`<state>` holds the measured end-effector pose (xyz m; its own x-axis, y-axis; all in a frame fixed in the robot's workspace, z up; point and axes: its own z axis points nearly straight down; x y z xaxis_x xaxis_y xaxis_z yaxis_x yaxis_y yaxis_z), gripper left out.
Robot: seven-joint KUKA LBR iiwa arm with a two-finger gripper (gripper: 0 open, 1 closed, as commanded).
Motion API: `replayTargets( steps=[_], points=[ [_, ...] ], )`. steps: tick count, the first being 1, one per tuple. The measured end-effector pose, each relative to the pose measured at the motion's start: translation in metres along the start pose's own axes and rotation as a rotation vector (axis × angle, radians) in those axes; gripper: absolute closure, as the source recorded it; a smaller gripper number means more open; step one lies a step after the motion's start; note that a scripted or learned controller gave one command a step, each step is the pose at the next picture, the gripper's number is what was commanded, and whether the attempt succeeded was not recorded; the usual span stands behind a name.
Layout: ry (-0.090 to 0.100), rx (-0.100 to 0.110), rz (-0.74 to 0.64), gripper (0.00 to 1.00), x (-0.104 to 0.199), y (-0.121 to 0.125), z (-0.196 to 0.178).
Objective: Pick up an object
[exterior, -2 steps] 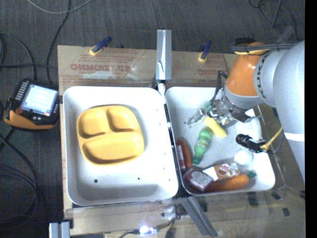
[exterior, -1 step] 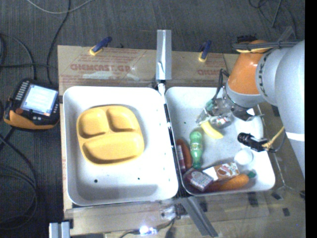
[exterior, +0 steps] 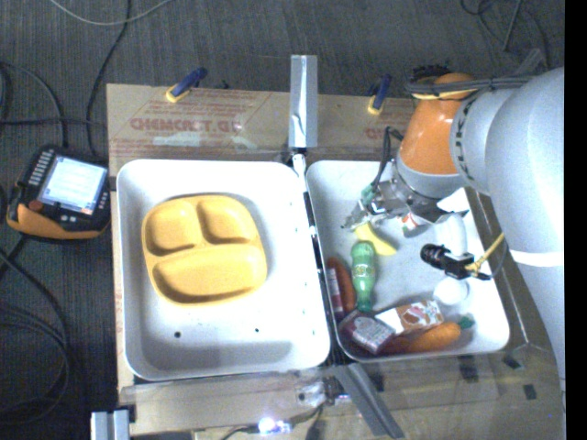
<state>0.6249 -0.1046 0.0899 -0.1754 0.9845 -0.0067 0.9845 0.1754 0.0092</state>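
My gripper [exterior: 369, 213] hangs low in the upper left part of the right bin [exterior: 316, 211], below the arm's orange band. Just beneath it lies a small yellow piece [exterior: 370, 237], touching or nearly touching the tool; I cannot tell which. A green bottle [exterior: 363, 275] lies right below that yellow piece. Along the bin's left wall lies a red sausage [exterior: 336, 288]. Nothing is visibly held.
The right bin's front holds a carrot [exterior: 429, 338], a dark red packet [exterior: 368, 334], a small printed box [exterior: 421, 315] and a white egg [exterior: 449, 291]. A yellow divided plate [exterior: 205, 247] lies in the left bin [exterior: 138, 337]. A teach pendant [exterior: 62, 193] sits at the far left.
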Motion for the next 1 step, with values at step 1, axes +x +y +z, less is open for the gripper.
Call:
replayTargets(
  steps=[1],
  points=[
    [0.004, 0.014, 0.118, 1.00, 0.0381, 0.0145, -0.1174]
  ],
)
